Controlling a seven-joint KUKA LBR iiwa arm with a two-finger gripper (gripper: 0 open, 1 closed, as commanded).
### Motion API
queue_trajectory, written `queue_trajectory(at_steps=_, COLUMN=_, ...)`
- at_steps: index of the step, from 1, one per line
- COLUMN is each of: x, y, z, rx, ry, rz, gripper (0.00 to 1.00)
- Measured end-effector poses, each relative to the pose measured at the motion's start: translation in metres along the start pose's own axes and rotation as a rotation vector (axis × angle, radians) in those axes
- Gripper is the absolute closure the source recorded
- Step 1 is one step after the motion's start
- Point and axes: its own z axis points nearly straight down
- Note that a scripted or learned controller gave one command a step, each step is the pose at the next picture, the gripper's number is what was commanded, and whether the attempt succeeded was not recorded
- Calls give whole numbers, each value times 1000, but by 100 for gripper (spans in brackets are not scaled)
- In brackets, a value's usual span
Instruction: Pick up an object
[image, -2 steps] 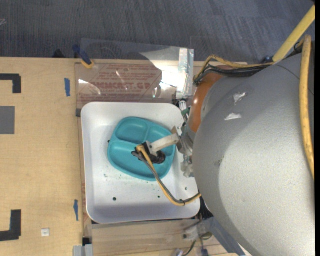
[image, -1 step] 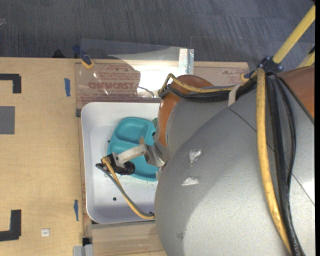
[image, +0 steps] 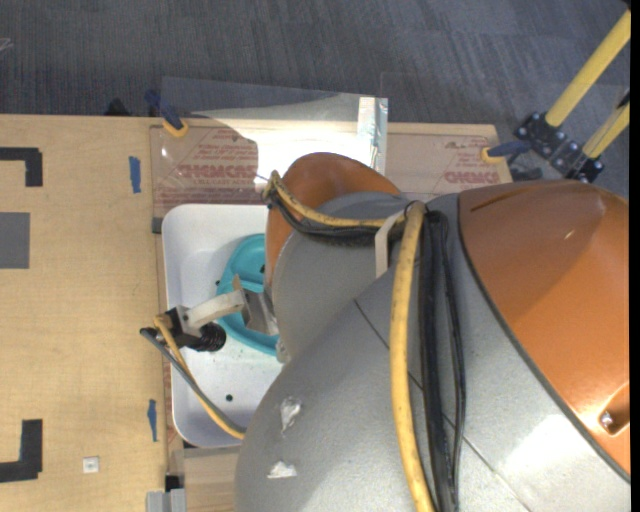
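— Looking for the teal object (image: 246, 264). Where?

— Lying on the floor of the left white bin (image: 180, 226), toward its right side, half tucked under the arm (image: 340, 340). Seems to be a curved plastic piece (hard to say more).

— Held?

— Cannot tell. Hard to read anything from the gripper (image: 259, 313), set low just above the piece: open or closed, unknowable from here, and nothing visibly clamped.

— Why so low?

— Probably to reach something resting flat on the bin floor; calls for a descent almost to the bottom.

— Anything else around?

— A few dark specks (image: 228, 398) on the bin floor toward the near wall. Left of the bin, bare cardboard bench (image: 80, 300) with blue tape strips (image: 133, 172). At the far side, a clear sheet (image: 280, 115); far right, yellow poles (image: 598, 62).

— In the way?

— Mostly the arm itself, sprawled across the middle and right.
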Motion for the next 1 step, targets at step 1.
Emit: queue_trajectory(at_steps=1, x=1, y=1, z=-119, rx=-1, ry=1, rz=-532, gripper=100)
